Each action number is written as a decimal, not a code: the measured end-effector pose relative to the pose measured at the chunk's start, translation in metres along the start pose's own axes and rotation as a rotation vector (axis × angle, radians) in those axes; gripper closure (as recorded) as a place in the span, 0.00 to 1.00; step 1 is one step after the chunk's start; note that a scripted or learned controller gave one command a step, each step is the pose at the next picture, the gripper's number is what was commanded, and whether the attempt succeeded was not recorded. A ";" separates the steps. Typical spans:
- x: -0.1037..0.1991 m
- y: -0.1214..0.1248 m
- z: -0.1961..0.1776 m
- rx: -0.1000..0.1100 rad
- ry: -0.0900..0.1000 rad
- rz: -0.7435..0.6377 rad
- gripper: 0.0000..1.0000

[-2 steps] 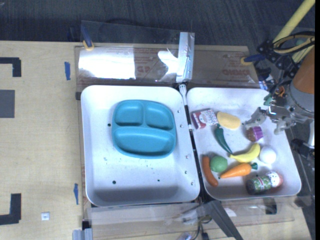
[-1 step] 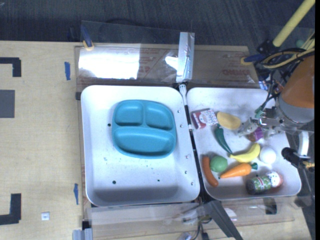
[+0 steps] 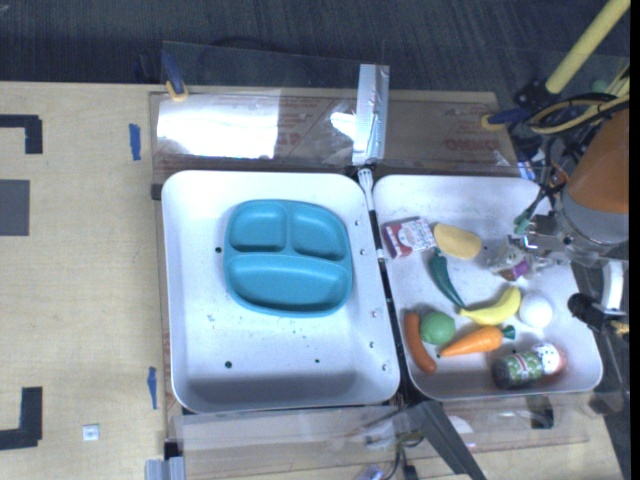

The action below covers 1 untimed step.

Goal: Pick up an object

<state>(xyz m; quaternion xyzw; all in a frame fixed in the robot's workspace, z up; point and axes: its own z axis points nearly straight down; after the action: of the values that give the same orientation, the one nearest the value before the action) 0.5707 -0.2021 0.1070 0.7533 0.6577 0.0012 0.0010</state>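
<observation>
Hovering at right bin [image 3: 470, 193] edge, gripper [image 3: 527, 248] above banana [image 3: 492, 308] and white egg [image 3: 536, 313]; finger state cannot be told.

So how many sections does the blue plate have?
3. The blue plate sits in the left bin; it has two small sections side by side at the far edge and one long section along the near edge.

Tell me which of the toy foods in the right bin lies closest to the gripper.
The yellow banana. It lies just below-left of the gripper, closer than the yellow lemon-like piece, the white egg or the carrot.
</observation>
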 end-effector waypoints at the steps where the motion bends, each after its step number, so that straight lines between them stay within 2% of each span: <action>1: 0.033 0.015 0.014 -0.013 -0.003 -0.034 1.00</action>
<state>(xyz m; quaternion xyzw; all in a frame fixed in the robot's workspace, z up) 0.5898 -0.1713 0.0931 0.7420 0.6704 0.0042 0.0069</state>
